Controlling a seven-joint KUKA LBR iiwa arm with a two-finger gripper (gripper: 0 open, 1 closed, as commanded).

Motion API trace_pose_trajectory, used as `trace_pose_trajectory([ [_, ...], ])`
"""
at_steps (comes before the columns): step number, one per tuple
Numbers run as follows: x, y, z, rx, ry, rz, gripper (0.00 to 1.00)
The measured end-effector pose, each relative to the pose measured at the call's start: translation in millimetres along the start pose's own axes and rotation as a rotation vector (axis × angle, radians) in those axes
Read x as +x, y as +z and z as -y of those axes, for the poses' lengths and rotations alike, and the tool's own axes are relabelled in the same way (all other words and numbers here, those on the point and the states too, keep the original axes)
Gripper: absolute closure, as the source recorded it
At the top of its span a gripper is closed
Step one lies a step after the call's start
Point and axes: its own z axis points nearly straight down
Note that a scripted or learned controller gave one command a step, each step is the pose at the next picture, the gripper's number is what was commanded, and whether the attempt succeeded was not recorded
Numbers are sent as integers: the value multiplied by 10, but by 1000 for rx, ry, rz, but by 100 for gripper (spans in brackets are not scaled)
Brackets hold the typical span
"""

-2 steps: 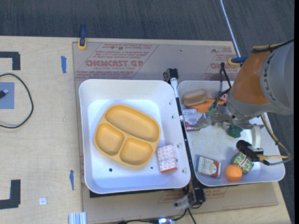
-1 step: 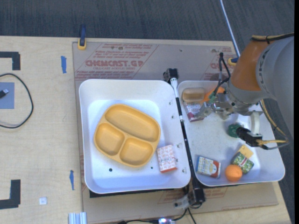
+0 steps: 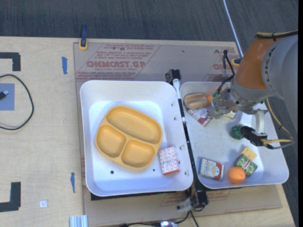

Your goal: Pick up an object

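Observation:
My gripper (image 3: 219, 107) hangs low over the back of the right bin (image 3: 279, 174), just right of a toy hot dog (image 3: 195, 100). A red-and-white packet (image 3: 202, 116) lies under the hot dog's front edge, close to the gripper's left side. I see nothing held by the gripper. Farther forward in the same bin lie a small green thing (image 3: 236, 132), a green-and-yellow juice carton (image 3: 246, 161), an orange (image 3: 236, 175) and a red-and-white carton (image 3: 211, 169).
The left bin (image 3: 90, 98) holds a yellow divided plate (image 3: 129, 136) and a small red-patterned carton (image 3: 168, 161) at its front right. The arm reaches in from the right over the right bin's back corner. A ridge (image 3: 183, 126) separates the bins.

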Motion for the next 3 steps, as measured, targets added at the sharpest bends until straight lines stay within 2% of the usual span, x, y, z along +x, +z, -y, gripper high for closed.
trace_pose_trajectory([
  [1,4,5,9,5,0,-2,0],
  [2,165,121,-338,7,2,3,0],
  [3,186,-2,-364,-2,1,1,100],
])
